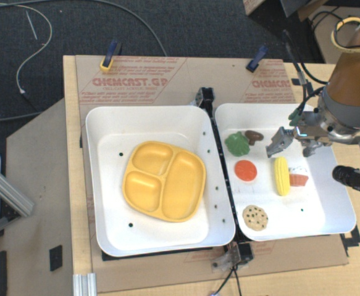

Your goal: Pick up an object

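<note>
Hovering above right bin (328, 224), end effector (294, 142) with fingers spread apart, clamping nothing. Nearest target: yellow corn cob (281, 175), just below and slightly left, long axis running near-far in view. Red tomato slice (246, 170) farther left; broccoli (237, 143) beside.

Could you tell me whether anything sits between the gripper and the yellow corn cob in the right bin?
Nothing visible does. The gripper hangs just above the upper end of the corn cob, with bare bin floor between them. The orange-red slice lies to the cob's left and a small orange piece to its right, both off that line.
</note>
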Controlling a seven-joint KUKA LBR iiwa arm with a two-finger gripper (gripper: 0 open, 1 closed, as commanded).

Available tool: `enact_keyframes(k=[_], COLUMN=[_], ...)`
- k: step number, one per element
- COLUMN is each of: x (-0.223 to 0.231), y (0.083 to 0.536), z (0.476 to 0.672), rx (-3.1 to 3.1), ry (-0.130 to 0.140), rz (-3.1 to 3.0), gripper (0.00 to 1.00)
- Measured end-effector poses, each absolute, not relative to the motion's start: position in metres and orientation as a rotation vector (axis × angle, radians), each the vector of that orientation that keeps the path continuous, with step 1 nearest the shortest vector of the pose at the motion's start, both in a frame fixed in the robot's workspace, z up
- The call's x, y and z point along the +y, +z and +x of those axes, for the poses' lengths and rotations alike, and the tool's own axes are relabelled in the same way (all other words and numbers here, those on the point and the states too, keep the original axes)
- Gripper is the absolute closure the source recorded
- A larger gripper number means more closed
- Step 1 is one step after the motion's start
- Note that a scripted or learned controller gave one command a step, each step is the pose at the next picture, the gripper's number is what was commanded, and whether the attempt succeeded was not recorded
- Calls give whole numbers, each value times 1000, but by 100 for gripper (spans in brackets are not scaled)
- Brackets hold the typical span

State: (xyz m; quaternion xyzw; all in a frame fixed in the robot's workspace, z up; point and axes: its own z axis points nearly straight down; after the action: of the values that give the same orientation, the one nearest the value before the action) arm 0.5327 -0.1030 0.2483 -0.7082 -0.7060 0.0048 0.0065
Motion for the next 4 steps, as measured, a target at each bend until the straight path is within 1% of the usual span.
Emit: enact_keyframes(k=[1,2,3,4], x=[-103,-105,-112,-118], y=[255,214,167,110], z=[535,533,538,542], rx=[-2220,-2217,-2217,-2220], ry=[1,3,3,0], rz=[-2220,-2219,-2219,-2220], gripper=[0,0,0,0])
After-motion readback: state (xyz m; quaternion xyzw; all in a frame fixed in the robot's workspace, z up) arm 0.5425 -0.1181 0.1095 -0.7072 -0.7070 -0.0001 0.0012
